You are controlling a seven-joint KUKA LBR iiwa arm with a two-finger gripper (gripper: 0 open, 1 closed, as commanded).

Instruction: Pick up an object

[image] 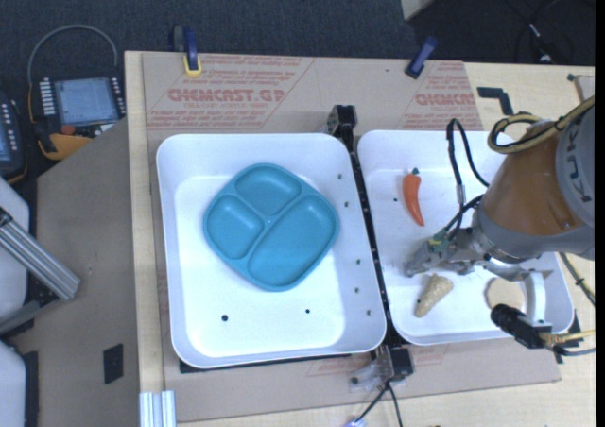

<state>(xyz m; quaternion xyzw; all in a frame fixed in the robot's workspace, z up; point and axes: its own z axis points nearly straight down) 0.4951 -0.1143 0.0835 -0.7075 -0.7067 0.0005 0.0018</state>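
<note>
**A:** Looking down from above. See the right bin [397,156] on the bench [284,85]?

**B:** Yes. Reaching in from the right: a grey arm [534,194], bent low. Tool [433,258] down near the bin floor, by the middle.

**A:** Apart or together?

**B:** Cannot tell. Too dark and small from up here. Nothing seen clamped in it, so no saying "got it".

**A:** Anything to pick up?

**B:** Two small things. A tan lump [434,295], pointy at one end, lying flat just below the tool. Maybe touching, maybe not; hard to say. And an orange stick [413,197], a bit like a carrot, lying farther up the same bin, apart from the tool.

**A:** Why so low and so close to the lump?

**B:** Probably going for that one. Nearest thing, right under the tool's tip.

**A:** Could go wrong?

**B:** Could. Lying at a slant and narrow at one end, so maybe easy to nudge away or squeeze out.

**A:** And the left bin [189,302]?

**B:** Holds a big blue plate [272,225] with three parts, flat in the middle. Well apart from the tool. Wide and flat too, so likely harder to grab than the small things.
</note>
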